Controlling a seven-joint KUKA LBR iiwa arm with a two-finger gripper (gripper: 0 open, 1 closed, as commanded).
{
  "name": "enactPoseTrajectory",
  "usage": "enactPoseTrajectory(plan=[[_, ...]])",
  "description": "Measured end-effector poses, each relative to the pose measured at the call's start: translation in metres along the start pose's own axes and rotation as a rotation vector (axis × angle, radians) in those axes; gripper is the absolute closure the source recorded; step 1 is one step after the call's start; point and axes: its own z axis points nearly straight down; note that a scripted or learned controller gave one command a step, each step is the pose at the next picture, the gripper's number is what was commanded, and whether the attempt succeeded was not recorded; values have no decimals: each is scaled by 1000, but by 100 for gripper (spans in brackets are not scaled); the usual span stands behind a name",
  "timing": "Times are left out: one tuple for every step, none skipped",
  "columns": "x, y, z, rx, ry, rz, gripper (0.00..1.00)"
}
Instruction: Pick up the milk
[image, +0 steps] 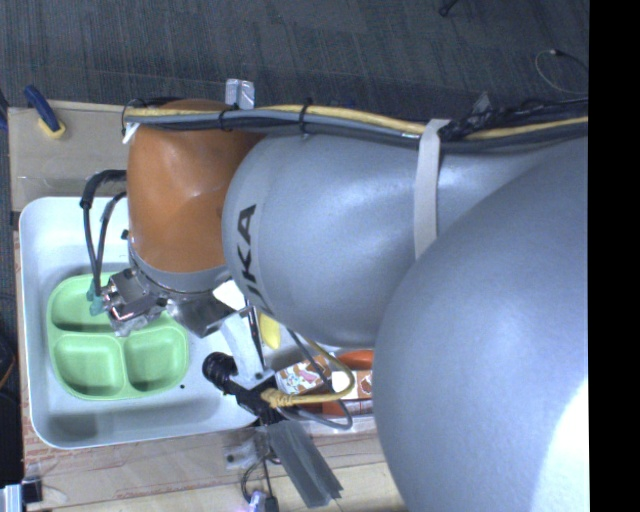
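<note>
The grey arm with its orange band (175, 200) covers most of the camera view and reaches over the left bin (40, 225). My gripper (130, 303) hangs at the arm's end, over the upper right part of a green divided plate (95, 360) that lies in that bin. A small white and yellow piece (235, 296) peeks out from under the arm just right of the gripper; I cannot tell whether it is the milk. The arm hides the rest of that spot.
A small printed packet (300, 379) and an orange item (356, 358) show under the arm near the bins' shared wall. Black cables (95, 225) loop beside the wrist. A dark bracket (300, 460) sits at the front edge of the bench.
</note>
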Motion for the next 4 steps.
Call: enactPoseTrajectory(plan=[[1,0,-7,6,-1,-9,100],[-13,-4,26,-33,6,28,100],[-12,-4,18,-28,5,21,100],[-15,9,13,-36,5,-20,100]])
